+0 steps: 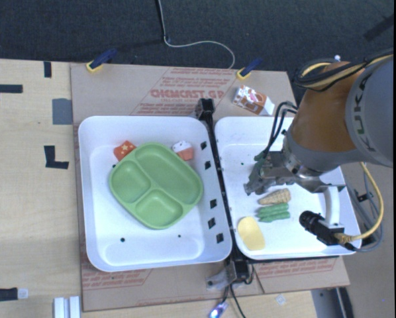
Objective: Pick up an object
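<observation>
Camera view, from above: grey two-finger gripper [259, 179] low in right-hand white bin [232, 132], finger state impossible to tell. Just beside it, tan cone-shaped toy [275, 196]; nearer, green pea-pod toy [273, 212] and yellow rounded piece [250, 233]. In left bin [92, 134], green divided plastic plate [156, 185].
</observation>
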Motion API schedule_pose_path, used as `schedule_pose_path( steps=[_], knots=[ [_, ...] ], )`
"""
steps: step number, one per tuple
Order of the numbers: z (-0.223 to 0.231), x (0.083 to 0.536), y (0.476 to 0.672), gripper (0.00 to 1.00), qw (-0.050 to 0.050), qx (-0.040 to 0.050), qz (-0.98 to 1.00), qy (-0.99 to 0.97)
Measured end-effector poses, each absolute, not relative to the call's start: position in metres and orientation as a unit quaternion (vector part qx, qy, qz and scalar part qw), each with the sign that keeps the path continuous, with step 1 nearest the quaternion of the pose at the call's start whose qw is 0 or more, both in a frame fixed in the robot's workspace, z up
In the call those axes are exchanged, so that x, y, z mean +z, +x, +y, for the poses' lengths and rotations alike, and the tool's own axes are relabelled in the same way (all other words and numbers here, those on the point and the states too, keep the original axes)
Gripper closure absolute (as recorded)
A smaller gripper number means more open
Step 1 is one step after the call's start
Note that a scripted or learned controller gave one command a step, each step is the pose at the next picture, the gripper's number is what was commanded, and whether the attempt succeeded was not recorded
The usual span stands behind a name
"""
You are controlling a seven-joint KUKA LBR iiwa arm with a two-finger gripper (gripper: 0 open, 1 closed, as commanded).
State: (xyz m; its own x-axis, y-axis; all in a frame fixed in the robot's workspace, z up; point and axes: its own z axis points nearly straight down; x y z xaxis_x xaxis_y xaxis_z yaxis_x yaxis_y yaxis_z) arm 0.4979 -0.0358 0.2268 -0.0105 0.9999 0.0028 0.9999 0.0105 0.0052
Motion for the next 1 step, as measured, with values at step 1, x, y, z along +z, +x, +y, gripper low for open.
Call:
schedule_pose_path(
  steps=[1],
  knots=[
    [0.0677, 0.247, 0.4907, 1.0, -0.001, 0.0012, 0.712, 0.702]
  ],
)
